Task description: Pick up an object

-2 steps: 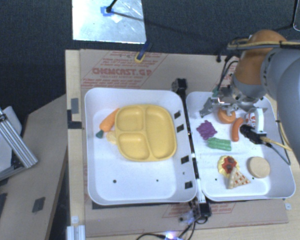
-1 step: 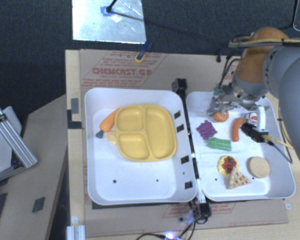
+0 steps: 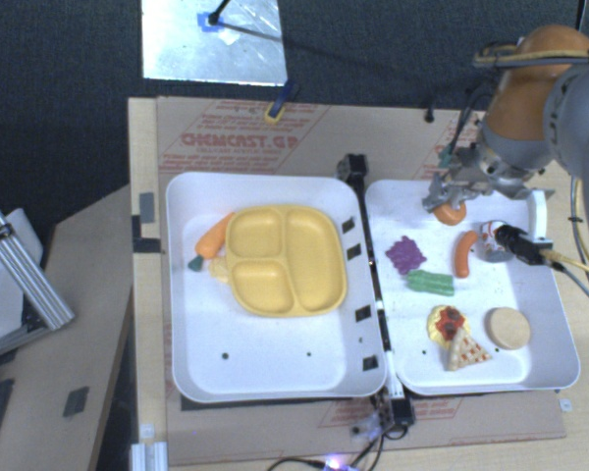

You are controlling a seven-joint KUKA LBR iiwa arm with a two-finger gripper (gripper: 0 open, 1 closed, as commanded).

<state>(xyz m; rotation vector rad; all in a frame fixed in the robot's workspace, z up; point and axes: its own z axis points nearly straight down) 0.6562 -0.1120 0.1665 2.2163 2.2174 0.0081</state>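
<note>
- Two white bins are seen side by side on the counter (image 3: 177, 135), and the hand (image 3: 450, 202) is poised at the far edge of the right bin (image 3: 550, 361).
- An orange round piece (image 3: 451, 213) is seen right under the hand; whether it is gripped or only touched cannot be told, nor can the hand's opening.
- Nearby in that bin are found a toy sausage (image 3: 463, 253), purple grapes (image 3: 404, 254), a green pod (image 3: 431, 283), a pizza slice (image 3: 455, 340) and a tan round biscuit (image 3: 508, 328).
- A yellow divided plate (image 3: 283, 260) and a toy carrot (image 3: 213, 236) are held in the left bin (image 3: 206, 361).
- A slip is to be feared: the orange piece is small and rounded, and it sits close to the bin wall, so it could be squeezed out sideways.
- The wall itself could be struck if the hand is lowered off-centre.
</note>
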